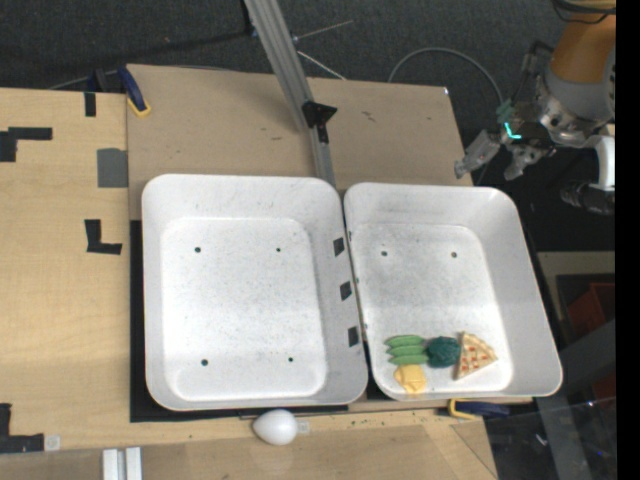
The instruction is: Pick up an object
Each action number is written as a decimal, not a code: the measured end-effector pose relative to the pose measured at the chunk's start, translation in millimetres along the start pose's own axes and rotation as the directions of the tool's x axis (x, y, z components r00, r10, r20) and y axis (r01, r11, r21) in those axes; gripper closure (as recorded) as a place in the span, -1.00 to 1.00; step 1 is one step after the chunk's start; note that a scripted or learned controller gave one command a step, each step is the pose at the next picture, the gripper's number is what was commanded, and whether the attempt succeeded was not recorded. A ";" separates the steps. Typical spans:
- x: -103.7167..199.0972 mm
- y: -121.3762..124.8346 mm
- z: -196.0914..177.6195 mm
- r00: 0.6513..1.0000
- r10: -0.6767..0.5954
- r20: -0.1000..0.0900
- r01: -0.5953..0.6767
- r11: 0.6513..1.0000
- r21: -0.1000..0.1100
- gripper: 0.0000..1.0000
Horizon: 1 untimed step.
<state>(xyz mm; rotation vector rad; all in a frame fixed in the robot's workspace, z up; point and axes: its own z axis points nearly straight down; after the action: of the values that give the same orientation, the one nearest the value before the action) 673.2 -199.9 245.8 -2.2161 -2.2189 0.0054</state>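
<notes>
we see the gripper [497, 156] at the upper right, outside the bins and above the far right corner of the right bin [520, 230], hanging off the grey wrist under the orange band of the arm [582, 56]. its two dark fingers [474, 157] stand spread apart, one toward the left and one toward the right, with nothing between them and nothing touching them; a small teal light glows just above them on the wrist. the objects to pick lie well apart from the gripper, clustered in the near right corner of the right bin: a green pea pod toy [405, 347], a dark teal broccoli-like piece [441, 349] touching its right end, a pizza slice toy [473, 354] just beside that on the right, and a yellow piece [410, 377] below the pea pod, close to the bin's near wall. the left bin [160, 268] sits alongside, its right wall meeting the right bin's left wall. a white egg-shaped object [275, 426] rests on the bench just outside the left bin's near edge. a slanted metal rail [285, 58] runs down from the top to the gap between the bins.
</notes>
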 end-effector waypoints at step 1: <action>-0.3 0.8 -3.6 1.000 -0.001 0.003 0.001 1.000 -0.004 -1.00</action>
<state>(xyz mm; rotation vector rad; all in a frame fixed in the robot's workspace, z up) 674.1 -200.2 249.4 -2.2189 -2.2239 0.0041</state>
